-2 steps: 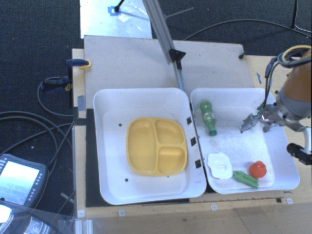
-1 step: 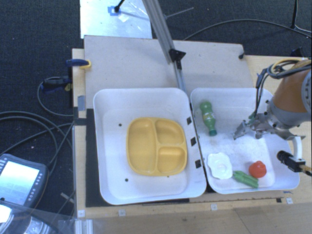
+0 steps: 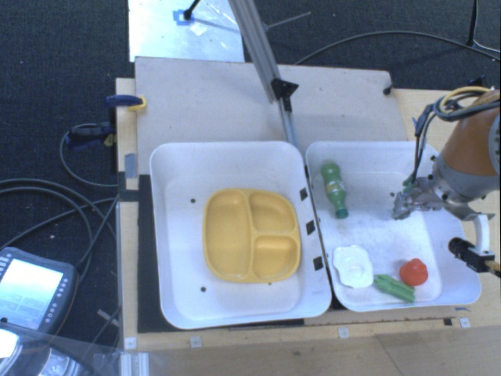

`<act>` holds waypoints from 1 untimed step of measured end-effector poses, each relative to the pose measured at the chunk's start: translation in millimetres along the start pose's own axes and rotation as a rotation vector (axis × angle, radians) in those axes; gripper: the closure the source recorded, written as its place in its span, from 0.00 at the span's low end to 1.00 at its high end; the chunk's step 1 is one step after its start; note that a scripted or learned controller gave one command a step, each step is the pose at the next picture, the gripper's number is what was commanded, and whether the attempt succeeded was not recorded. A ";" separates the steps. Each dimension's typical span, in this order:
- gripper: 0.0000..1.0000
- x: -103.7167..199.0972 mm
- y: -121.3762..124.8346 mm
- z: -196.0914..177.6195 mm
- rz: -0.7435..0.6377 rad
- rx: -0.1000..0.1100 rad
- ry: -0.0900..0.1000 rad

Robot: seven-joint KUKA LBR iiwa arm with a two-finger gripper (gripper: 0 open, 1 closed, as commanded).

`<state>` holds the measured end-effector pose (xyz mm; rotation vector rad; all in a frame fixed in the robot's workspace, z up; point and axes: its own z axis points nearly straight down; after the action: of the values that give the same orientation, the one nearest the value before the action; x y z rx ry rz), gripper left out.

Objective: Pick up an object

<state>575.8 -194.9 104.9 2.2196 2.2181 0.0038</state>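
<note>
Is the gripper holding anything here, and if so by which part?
Nothing is held: the gripper hangs over bare bin floor, apart from the green bottle and the tomato.

The arm (image 3: 470, 151) at the frame's right edge was grey with an orange band; yellow and dark cables looped above it; its gripper (image 3: 404, 207) was grey metal.

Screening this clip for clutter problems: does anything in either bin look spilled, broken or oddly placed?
Nothing stands out. The yellow tray lies flat in the left bin; the green bottle lies on its side in the right bin, unspilled.
</note>
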 end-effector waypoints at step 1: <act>1.00 3.3 2.0 -64.3 -0.006 -0.004 -0.001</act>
<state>577.6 -191.5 169.2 2.2099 2.2226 0.0063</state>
